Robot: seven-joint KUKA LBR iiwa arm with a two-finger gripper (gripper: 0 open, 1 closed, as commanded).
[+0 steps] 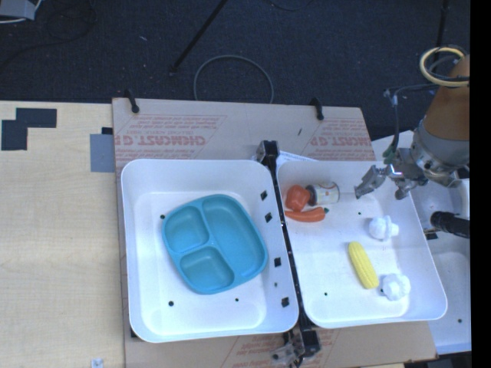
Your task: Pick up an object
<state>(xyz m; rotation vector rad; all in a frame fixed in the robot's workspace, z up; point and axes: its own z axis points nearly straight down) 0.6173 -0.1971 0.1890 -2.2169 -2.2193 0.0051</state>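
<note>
**Arm at the right edge, loose items in the right-hand bin**

The worktop [54, 228], pale wood, fills the lower left of the frame and carries a sheet of printed cardboard [230, 133] under two shallow white bins. The left bin [146, 282] sits in the lower centre; the right bin [430, 297] lies just beside it toward the lower right, the two meeting along a dark clamped seam.

The arm [449, 117] enters at the upper right, its orange-brown band above the grey wrist, with a yellow cable loop on top. Its hand [381, 181] hangs over the upper right corner of the right bin, near the rim. The fingers look spread with nothing between them, so the hand is released and carries no object.

A blue divided plate [213, 242] lies in the middle of the left bin, tilted in the frame, with three compartments.

In the right bin, a yellow corn cob [362, 264] lies at a slant right of centre. An orange-red carrot-like piece [305, 215] rests in the upper left part, just below a rounded orange item [298, 198] and a small pale jar [325, 193] on its side; these three touch or nearly touch. A white crumpled lump [381, 227] sits near the right wall, below the hand, and a second white lump [395, 286] lies at the lower right, just beside the corn's lower end.
</note>
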